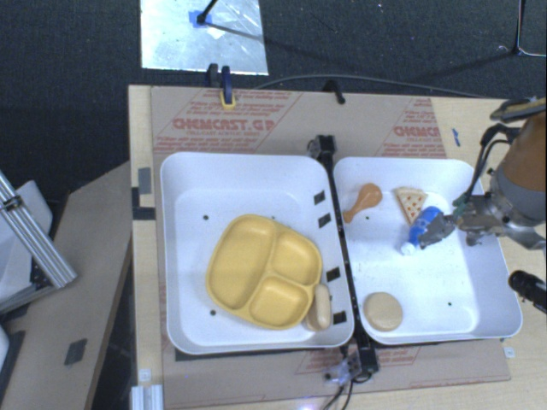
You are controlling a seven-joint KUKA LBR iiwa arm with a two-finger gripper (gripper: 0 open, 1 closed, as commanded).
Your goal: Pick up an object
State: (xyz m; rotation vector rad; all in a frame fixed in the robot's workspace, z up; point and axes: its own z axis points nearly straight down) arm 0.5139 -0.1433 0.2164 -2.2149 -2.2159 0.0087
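Round biscuit point(383, 310): tan disc, flat on the floor of the right bin point(491, 323), near that bin's front-left corner.
Bread roll point(320, 307): pale oblong in the left bin point(184, 229), by its front-right corner, touching the yellow tray's edge.
Yellow tray point(263, 270): three compartments, lying flat at a skew across the middle of the left bin.
Drumstick point(363, 201): tan toy piece near the back-left corner of the right bin, thin end toward the divider.
Waffle wedge point(410, 203): triangular, gridded, at the back of the right bin, just beside the blue item.
Blue-and-white item point(420, 231): lies tilted mid-bin, white end toward the front; shape too blurred to name.
Gripper point(438, 229): reaches in from the right bin's right edge, tips at the blue-and-white item. Open, closed or gripping: cannot tell.
Arm point(521, 173): grey, over the right rim.
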